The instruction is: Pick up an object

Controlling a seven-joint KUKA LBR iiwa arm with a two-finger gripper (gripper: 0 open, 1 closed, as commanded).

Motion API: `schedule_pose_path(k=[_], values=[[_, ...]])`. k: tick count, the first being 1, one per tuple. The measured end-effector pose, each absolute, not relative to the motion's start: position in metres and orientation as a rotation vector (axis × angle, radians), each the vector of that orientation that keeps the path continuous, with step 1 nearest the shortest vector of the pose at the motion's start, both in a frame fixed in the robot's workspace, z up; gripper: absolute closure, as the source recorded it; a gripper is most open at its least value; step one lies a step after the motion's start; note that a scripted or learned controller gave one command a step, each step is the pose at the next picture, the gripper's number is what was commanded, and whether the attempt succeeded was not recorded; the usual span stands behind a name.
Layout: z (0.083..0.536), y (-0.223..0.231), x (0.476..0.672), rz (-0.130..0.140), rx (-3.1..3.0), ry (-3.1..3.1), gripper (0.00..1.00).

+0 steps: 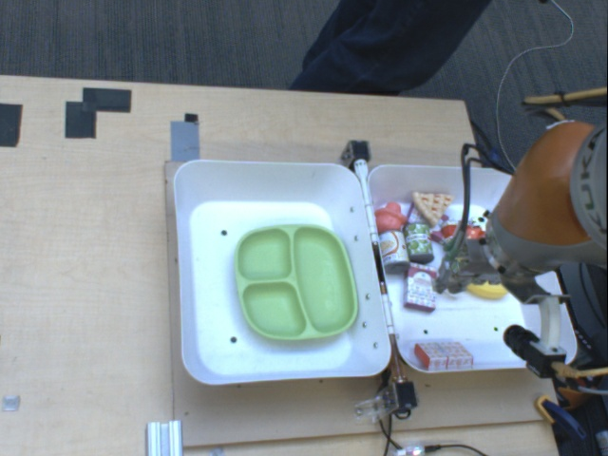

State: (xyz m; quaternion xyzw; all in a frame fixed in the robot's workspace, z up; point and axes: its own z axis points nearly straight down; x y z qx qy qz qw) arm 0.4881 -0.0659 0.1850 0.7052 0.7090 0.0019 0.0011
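Note:
The right bin [480, 342] holds several small items: a red tomato-like piece [388, 220], a waffle-patterned wedge [431, 204], a dark green can [418, 243], a pink packet [420, 289], a yellow banana [488, 291] and a red box [443, 354]. My gripper [449, 278] hangs low in this bin between the pink packet and the banana, under the grey and orange wrist [546, 207]. The wrist hides much of the bin's right side.
The left bin [204, 283] carries a light green three-compartment plate [295, 281]. A metal divider rail [372, 245] runs between the bins. Black tape patches mark the wooden bench at the upper left. A white cable loops over the floor at the upper right.

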Motion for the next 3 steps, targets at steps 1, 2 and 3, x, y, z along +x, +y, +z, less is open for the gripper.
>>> schedule_pose_path(k=[1,2,3], values=[[0.185,-0.067,0.488,0.004,2.215,2.225,0.0],[0.108,-0.096,0.486,-0.001,2.22,2.224,0.0],[0.118,-0.095,0.488,0.004,2.214,2.228,1.0]])
